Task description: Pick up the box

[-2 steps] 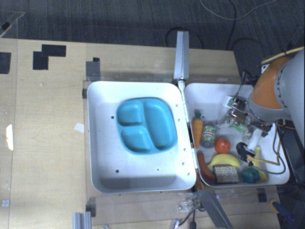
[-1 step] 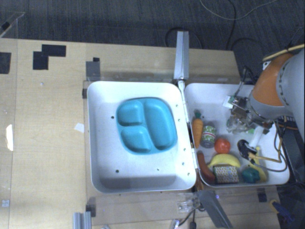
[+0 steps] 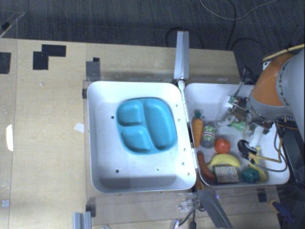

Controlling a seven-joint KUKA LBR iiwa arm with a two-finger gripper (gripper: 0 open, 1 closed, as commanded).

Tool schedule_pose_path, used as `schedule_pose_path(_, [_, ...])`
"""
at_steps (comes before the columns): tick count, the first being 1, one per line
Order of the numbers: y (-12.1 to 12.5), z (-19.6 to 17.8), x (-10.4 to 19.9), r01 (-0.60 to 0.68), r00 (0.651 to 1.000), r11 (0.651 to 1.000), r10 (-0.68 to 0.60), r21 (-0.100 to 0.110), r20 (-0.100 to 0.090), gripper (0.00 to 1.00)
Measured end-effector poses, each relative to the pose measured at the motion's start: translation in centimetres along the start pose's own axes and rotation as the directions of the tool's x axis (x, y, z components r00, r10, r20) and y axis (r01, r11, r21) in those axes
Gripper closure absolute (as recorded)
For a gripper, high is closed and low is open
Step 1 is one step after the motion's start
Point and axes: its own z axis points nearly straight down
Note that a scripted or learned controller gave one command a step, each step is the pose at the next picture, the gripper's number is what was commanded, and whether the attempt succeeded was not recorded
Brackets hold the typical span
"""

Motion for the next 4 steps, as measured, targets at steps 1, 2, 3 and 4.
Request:
schedule_pose_path(1, [0.0,0.0,0.0,0.0,1.0,1.0,0.0,0.0,0.0,0.0])
schedule_pose_path(2, [0.1,-1.1,0.2,0.007,1.0,1.0,-0.007,-0.003,-0.002,1.0])
schedule_pose_path(3, [9.4,1.2,2.4,-0.315,0.949,0.949,0.314,0.03,0.014,1.0])
schedule_pose_path(4, [9.4,0.0,2.7,-0.303,0.953,0.953,0.302,0.028,0.013,1.0])
